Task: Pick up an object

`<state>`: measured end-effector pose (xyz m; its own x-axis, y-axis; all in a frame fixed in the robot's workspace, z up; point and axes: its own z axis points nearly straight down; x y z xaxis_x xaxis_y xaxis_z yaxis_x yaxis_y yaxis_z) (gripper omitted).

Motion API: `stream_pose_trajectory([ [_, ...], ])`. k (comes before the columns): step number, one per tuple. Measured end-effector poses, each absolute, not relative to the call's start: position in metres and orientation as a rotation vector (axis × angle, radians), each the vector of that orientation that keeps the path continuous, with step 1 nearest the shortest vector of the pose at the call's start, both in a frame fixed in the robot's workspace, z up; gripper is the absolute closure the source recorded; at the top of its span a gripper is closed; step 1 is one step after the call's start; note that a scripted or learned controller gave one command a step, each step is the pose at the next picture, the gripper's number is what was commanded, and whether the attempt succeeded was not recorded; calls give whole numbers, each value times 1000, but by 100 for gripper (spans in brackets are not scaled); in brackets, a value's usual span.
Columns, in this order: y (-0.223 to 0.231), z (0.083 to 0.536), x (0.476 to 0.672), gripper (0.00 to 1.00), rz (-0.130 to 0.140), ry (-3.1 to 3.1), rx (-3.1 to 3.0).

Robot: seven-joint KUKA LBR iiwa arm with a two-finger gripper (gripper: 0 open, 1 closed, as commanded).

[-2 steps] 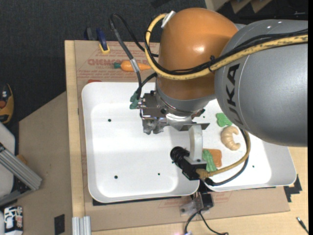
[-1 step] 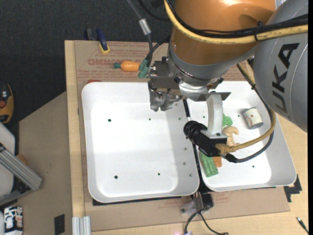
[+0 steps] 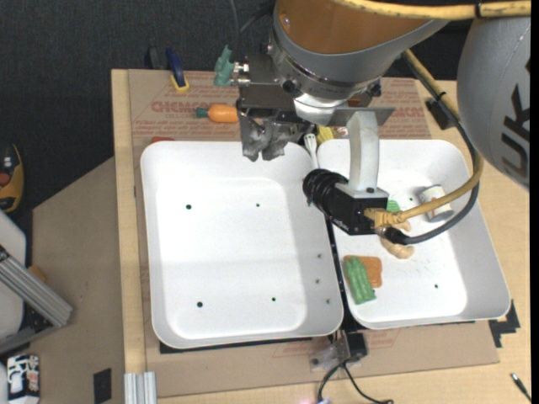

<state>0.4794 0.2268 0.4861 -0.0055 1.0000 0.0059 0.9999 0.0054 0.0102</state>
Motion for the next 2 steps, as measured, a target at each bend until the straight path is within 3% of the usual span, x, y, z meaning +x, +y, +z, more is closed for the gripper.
stream_pose_trajectory([
  [2, 225, 537, 479, 100, 8, 2222, 2218],
])
